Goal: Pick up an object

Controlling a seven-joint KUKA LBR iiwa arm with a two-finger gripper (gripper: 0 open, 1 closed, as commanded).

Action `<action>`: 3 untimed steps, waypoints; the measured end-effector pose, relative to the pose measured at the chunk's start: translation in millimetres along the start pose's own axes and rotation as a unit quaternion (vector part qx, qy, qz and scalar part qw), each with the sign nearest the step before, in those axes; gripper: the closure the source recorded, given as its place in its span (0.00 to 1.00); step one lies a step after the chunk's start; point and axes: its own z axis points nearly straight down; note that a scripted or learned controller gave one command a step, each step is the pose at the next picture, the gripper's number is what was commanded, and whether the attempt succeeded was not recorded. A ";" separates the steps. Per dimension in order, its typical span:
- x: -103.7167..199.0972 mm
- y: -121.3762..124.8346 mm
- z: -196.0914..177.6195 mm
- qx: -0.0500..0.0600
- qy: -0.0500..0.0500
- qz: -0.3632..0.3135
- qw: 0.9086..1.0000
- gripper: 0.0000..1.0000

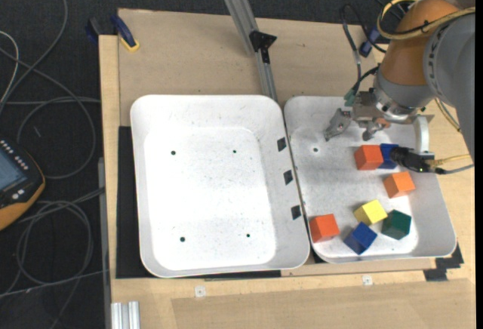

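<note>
The nearest candidate for picking was a red block (368,157) in the right bin (317,140), lying just below the gripper (349,124) and apart from it. A blue block (389,153) touched the red block's right side, partly hidden by a black cable end. Further toward the camera from the red block lay an orange block (399,184), then a yellow block (371,212), a green block (396,224) and a second blue block (361,238) clustered together, with a second red block (324,226) to their left near the bin's front edge.

The gripper hung over the bin's far part, above and slightly left of the red block. Its fingers appeared spread apart, with nothing between them. The grey arm (453,48) with its orange band reached in from the right.

Left of the red block, past a row of small black clips, sat the left bin (151,169), white and speckled. Both bins rested on a wooden tabletop (189,48), with a metal pole rising from its far side.

As a judgement, the task was not yet done: no block was held or lifted. What was left was to lower onto a block, close on it and raise it.
</note>
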 end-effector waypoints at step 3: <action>11.9 -5.9 -119.3 -0.007 -0.001 -0.001 1.000 1.00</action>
